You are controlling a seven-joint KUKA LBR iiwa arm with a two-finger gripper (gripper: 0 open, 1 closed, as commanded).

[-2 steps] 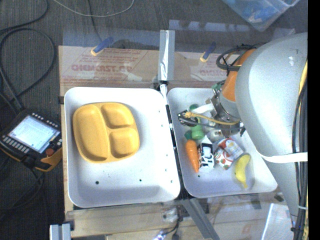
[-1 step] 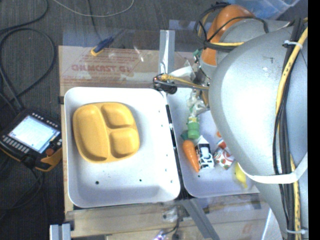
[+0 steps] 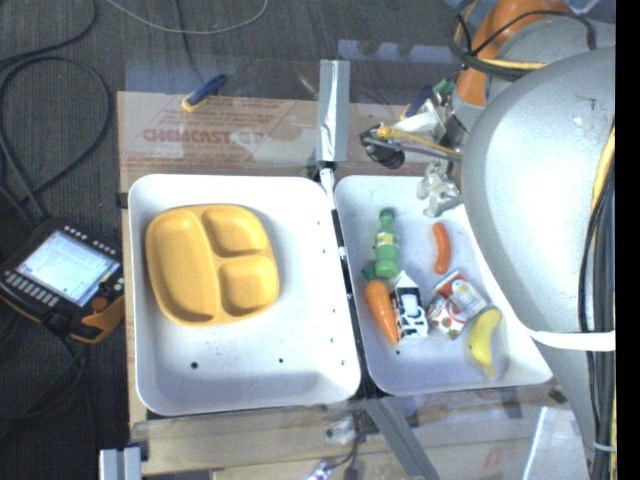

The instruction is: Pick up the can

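The can [image 3: 456,304], red and white and dented, lies on its side in the right bin [image 3: 520,373], toward its near right part. It rests between a black and white carton [image 3: 408,311] and a banana [image 3: 484,340]. My gripper [image 3: 440,194] hangs over the far edge of the right bin, well beyond the can and apart from it. An orange sausage [image 3: 440,247] lies between the gripper and the can. Nothing is seen in the gripper. The big grey arm covers the bin's right side.
The right bin also holds a green bottle [image 3: 386,245] and a carrot [image 3: 381,309] along its left side. A yellow divided plate [image 3: 212,262] sits in the left bin [image 3: 250,368]. A tablet [image 3: 62,268] lies on the floor at left.
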